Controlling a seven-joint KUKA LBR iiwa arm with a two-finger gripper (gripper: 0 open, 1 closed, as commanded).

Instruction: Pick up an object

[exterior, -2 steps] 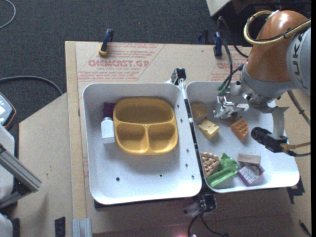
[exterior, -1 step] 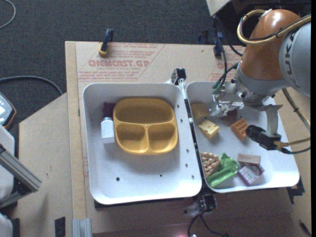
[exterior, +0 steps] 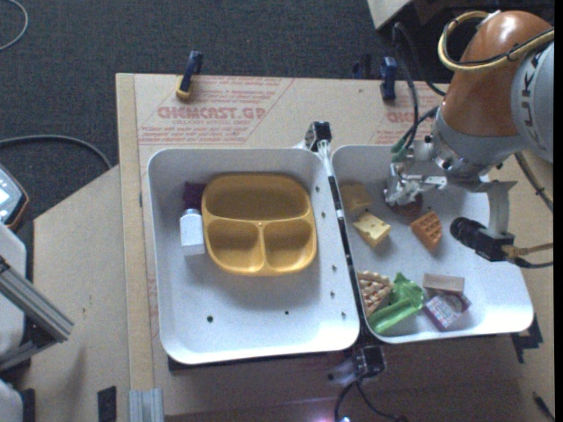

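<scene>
Your gripper [exterior: 406,192] sits low in the right bin [exterior: 493,315]'s far end over a dark item, grip state I cannot tell; cheese wedge [exterior: 372,229] just beside: likely light, rigid; take its flat sides.

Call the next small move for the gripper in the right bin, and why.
Probably a short straight descent. The gripper sits low over a dark brownish piece at the back of the right bin, apart from the cheese wedge and the waffle piece. Nothing shows between its fingers, so no lift yet.
</scene>
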